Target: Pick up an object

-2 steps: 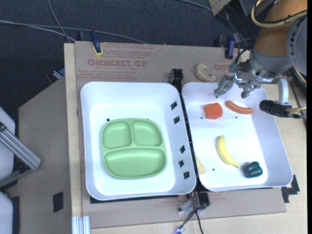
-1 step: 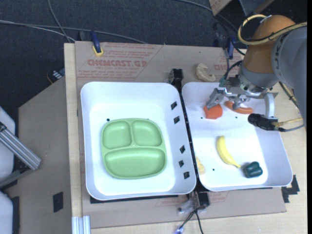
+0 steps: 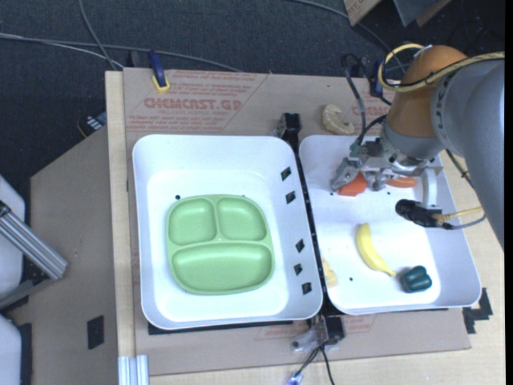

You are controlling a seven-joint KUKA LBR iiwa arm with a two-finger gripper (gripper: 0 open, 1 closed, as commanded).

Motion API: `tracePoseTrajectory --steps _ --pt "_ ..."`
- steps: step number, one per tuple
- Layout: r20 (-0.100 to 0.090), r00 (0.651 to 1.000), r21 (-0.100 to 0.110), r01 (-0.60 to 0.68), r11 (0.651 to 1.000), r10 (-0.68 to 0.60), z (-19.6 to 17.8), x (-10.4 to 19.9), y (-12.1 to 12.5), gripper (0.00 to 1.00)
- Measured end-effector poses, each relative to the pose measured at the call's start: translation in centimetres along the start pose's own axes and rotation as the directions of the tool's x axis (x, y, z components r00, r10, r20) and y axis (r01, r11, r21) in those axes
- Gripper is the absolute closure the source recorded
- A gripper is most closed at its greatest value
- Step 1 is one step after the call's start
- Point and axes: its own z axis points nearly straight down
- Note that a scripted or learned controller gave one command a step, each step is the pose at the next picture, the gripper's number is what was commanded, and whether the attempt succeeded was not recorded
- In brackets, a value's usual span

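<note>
My gripper is low in the right bin, near its far left corner, and stands open. An orange-red object lies on the bin floor right under it, between the spread fingers. Another orange piece shows just to the gripper's right, partly hidden by the wrist. A yellow banana lies in the middle of the bin. A dark green pepper-like object rests at the banana's near end.
The left bin holds a green divided plate. A tan object lies on the bench behind the right bin. A black cable plug hangs from the arm over the right bin.
</note>
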Motion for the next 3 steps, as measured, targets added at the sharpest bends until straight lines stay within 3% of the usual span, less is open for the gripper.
tracePoseTrajectory --steps 1,3 --pt "0.0 1.0 -0.007 0.0 1.0 0.0 -1.5 0.0 0.2 1.0" --pt "0.002 1.0 -0.012 0.001 1.0 -0.001 -12.1 0.2 1.4 1.0"
